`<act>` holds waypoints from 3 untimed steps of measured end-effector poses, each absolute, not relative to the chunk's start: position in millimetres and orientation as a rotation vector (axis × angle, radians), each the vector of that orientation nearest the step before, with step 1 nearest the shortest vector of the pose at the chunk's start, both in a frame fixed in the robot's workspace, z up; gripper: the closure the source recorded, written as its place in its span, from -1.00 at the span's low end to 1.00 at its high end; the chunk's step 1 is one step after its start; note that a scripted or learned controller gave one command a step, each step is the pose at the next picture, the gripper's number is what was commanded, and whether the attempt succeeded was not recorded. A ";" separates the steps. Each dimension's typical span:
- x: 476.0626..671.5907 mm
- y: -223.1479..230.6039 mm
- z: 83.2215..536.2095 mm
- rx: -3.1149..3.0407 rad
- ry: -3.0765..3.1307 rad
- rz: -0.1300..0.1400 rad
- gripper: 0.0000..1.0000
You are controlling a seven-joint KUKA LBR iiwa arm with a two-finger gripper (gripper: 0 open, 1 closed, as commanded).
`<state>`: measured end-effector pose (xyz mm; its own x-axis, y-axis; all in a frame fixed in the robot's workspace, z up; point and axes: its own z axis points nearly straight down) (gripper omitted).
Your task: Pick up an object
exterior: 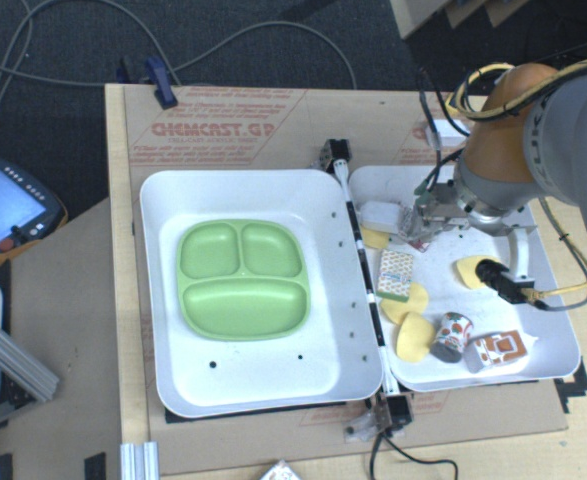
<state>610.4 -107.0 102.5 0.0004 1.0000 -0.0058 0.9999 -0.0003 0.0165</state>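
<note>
Gripper [420, 223] hangs low over the right bin's [563, 353] far-left clutter, seeking a pick; its grip state unclear.

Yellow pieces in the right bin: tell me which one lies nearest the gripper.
The small yellow piece by the divider, just left of the gripper; the other yellow pieces lie lower.

Divided tray [242, 279] in left bin [173, 368]. Right bin [563, 353] beside it holds patterned card [396, 272] near divider, can [453, 336] and small box [499, 349] along front edge.
</note>
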 end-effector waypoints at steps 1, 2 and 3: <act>549.6 -110.9 153.6 2.223 2.222 -0.001 1.00; 549.4 -110.7 153.3 2.223 2.223 -0.001 -1.00; 583.4 -141.1 85.6 2.221 2.218 0.001 -1.00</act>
